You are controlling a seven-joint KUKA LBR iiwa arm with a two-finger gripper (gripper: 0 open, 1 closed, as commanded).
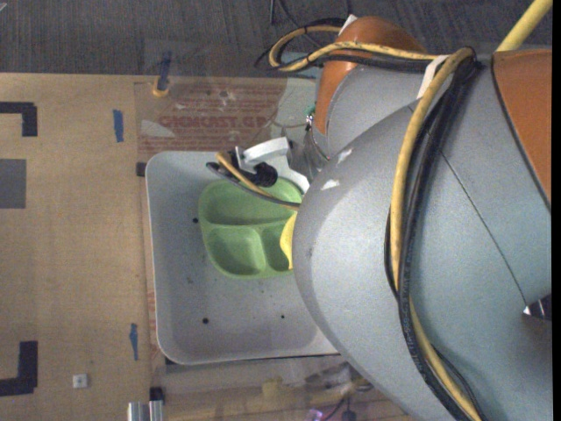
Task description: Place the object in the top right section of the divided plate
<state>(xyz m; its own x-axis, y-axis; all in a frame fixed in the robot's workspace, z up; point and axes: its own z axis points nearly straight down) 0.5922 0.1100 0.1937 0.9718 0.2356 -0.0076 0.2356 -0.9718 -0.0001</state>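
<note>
Underneath, tan bench point(70, 261) bearing white bin point(175, 314), dark floor point(131, 16) beyond.

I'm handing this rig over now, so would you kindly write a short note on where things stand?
Gripper: hidden behind the grey arm, which covers the right side of the bin; its state cannot be read.
Things: the green divided plate lies in the white bin. A yellow piece shows at the plate's right edge, against the arm; it may be the object.
Done: cannot confirm a placement.
Left: check the object's section once the arm clears.
</note>
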